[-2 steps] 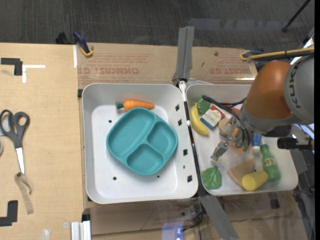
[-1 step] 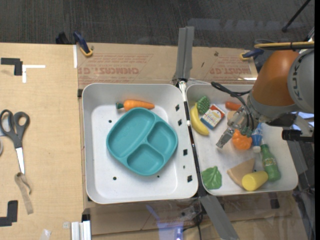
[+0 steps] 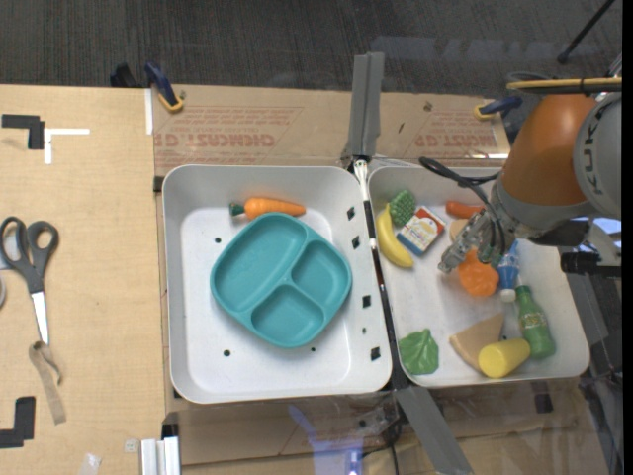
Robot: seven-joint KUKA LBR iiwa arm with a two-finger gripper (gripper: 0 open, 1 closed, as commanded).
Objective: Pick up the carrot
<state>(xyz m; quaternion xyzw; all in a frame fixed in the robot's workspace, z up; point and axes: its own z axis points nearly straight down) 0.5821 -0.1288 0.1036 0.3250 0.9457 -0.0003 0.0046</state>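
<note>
The carrot [image 3: 274,207] lies in the left bin [image 3: 188,295], along its far wall, touching the far edge of a teal 3-compartment plate [image 3: 282,280]. The end effector [image 3: 467,250] hangs low in the right bin [image 3: 564,364], just beside an orange fruit [image 3: 479,279] and near a banana [image 3: 392,242]; whether it is clenched or released cannot be told.

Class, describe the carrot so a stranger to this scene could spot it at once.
Find the left white bin, the one holding a teal divided plate. The carrot lies just beyond the plate's far edge, near the bin's back wall. It is the only slim orange thing there, with a small green top at its left end.
</note>
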